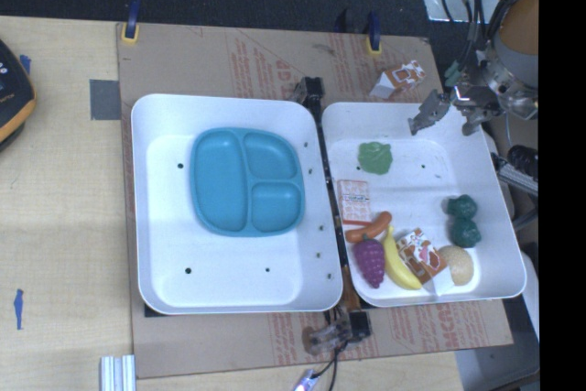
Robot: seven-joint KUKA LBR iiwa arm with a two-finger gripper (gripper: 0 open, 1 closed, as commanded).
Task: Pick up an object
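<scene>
The right bin (494, 197) serves as reference throughout. The gripper (450, 116) hangs over its far edge, fingers spread apart with nothing between them — one finger (427, 114) points toward the bin's far-left corner, the other sits closer to the wrist. The arm (515, 32) enters from beyond the bin's far-right corner, and its upper part is cut off at the frame edge.

Inside the bin, a green leafy piece (374, 157) lies nearest the gripper, with bare floor around it. Along the near side the items crowd together: a small printed carton (353, 195), a sausage (370, 225), purple grapes (370, 259), a banana (400, 264), a red-and-white packet (420, 254) and a pale round piece (457, 265), several touching or overlapping. A dark green lump (462, 220) sits near the right wall.

Left of the bin, the left bin (165, 279) holds a blue divided plate (247, 181). Just outside the bin's far edge lies a small wrapper (399, 79) on the cardboard. Print on the carton and packet is too blurred to read — the pale piece's identity is unclear.
</scene>
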